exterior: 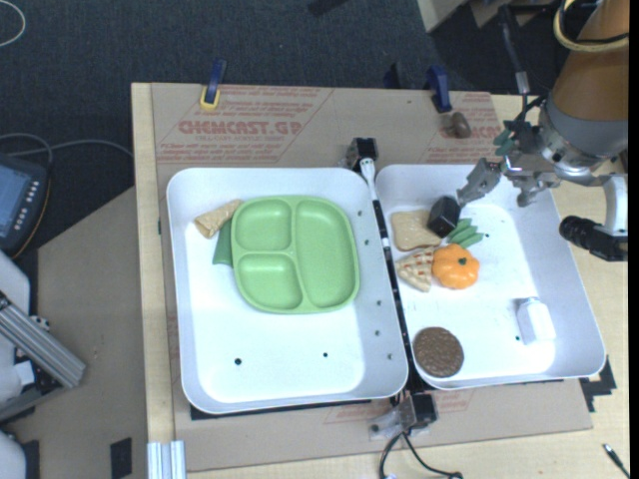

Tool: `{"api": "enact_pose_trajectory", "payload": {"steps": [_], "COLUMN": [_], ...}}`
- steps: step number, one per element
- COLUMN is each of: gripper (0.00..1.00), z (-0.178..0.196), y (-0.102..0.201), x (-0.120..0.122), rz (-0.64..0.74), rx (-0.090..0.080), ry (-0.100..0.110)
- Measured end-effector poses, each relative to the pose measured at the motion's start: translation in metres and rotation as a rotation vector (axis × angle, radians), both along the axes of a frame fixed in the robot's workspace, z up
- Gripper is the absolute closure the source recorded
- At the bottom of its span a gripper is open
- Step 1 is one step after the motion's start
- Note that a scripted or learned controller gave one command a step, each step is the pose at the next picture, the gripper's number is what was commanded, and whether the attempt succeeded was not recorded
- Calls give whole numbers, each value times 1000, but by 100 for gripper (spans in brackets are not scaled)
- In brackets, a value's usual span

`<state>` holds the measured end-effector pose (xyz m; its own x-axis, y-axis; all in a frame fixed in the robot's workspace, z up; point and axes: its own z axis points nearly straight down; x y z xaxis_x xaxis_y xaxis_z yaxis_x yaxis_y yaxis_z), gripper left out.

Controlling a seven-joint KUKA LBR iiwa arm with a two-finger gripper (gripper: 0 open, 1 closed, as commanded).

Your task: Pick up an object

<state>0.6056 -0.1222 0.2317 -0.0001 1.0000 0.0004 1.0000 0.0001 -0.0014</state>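
Grey metal makes up the pincer (pixel 451 206), which hangs low over the right white bin (pixel 559 267). Its tip sits near a small black block (pixel 442 214), but whether it is spread or pressed together cannot be told.

Just beside the block lies a slice of tan toy bread (pixel 410 230). Below that sit a round orange toy pumpkin with green leaves (pixel 456 265) and a striped toy pastry (pixel 415 269), touching each other. A flat brown toy cookie (pixel 437 351) lies near the front edge, and a small white bottle (pixel 532 319) lies well apart, to the right.

The black block looks small, light and stiff. It should be pinched across its two flat sides. The pumpkin looks smooth and round, so it might slip.

The left white bin (pixel 200 297) holds a green plastic tray with three parts (pixel 296 253). Both bins rest on the table (pixel 150 267).
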Motion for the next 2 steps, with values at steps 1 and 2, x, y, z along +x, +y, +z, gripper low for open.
{"api": "enact_pose_trajectory", "payload": {"steps": [1, 2], "gripper": [0, 0], "z": [-47, -105], "y": [5, -4], "x": [6, 5], "rz": [2, -1], "rx": [1, 1], "ry": [5, 6]}}
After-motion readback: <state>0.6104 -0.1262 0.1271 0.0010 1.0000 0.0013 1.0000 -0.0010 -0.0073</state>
